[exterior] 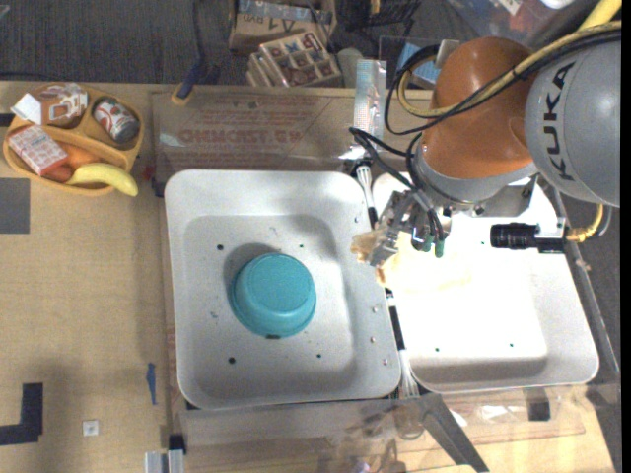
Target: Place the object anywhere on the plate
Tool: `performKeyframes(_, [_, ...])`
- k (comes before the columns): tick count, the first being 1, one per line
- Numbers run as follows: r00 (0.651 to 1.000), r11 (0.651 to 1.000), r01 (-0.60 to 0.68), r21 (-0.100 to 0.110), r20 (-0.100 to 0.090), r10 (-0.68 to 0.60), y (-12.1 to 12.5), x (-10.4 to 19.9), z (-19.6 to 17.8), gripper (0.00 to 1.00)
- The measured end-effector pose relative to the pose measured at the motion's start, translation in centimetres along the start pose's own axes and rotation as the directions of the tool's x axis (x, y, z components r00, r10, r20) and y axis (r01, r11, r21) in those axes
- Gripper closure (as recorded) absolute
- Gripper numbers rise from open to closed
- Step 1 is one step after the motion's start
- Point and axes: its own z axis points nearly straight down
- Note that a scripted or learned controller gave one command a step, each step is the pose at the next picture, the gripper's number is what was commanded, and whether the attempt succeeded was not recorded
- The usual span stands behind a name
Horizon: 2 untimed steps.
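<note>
From my station I see the wooden bench (79,294) carrying two white bins: the left bin (197,215) holds a teal plate (274,294) lying dome-up near its middle, and the right bin (552,353) sits beneath the arm (513,106). The gripper (386,239) hangs over the seam between them, clamped on a small tan object (367,248). Boxes (286,37) clutter the floor behind, and a fruit tray (69,141) sits far left.

From my console, the gripper (386,236) beside the right bin (552,363) is motion-blurred; I cannot resolve its fingers or the pale object (367,248) there. The arm (582,116) above that bin is cut off by the frame edge.
</note>
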Motion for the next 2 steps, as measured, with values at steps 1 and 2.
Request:
performKeyframes(1, [0.939, 0.939, 0.344, -0.002, 0.006, -0.344, 5.0, 1.9, -0.6, 1.00])
performKeyframes(2, [0.938, 0.938, 0.347, -0.002, 0.007, -0.347, 10.2, 2.1, -1.2, 1.00])
